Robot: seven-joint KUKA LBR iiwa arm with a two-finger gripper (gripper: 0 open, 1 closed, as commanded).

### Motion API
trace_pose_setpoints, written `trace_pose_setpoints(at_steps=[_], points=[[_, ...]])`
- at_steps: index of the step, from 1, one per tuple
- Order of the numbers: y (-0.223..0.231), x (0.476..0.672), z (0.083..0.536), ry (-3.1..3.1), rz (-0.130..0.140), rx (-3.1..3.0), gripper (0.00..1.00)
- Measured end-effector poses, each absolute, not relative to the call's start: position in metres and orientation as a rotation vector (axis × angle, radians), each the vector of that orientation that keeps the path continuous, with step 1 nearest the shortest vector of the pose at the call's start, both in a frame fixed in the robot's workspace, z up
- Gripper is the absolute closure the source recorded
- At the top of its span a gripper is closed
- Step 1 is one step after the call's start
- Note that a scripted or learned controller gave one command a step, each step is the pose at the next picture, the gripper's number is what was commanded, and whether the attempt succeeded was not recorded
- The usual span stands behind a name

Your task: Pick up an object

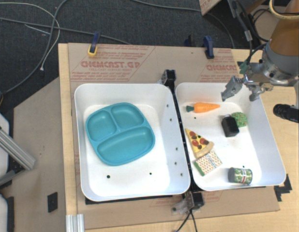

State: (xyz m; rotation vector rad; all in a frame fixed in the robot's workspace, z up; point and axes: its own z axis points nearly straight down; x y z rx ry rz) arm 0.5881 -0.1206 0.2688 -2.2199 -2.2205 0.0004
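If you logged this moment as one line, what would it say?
hand: open, holding nothing, above right white bin far edge | nearest: orange toy carrot | blue divided plastic plate: left bin

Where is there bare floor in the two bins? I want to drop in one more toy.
Left bin: bare floor all around the blue plate, widest along its right and near sides. Right bin: crowded in the middle, where carrot, black block, pizza slice and can lie. A free strip runs along its right wall.
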Motion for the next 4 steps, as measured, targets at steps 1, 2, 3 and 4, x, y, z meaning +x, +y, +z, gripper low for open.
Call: trace_pose_setpoints(at_steps=[1,2,3,4], points=[[-0.121,0.588,0.269,-2.221,0.0,-2.22,0.0],[-0.121,0.578,0.219,-2.219,0.002,-2.22,0.0],[-0.116,0.581,0.158,-2.218,0.002,-2.219,0.0],[-0.119,0.581,0.099,-2.219,0.0,-2.22,0.0]])
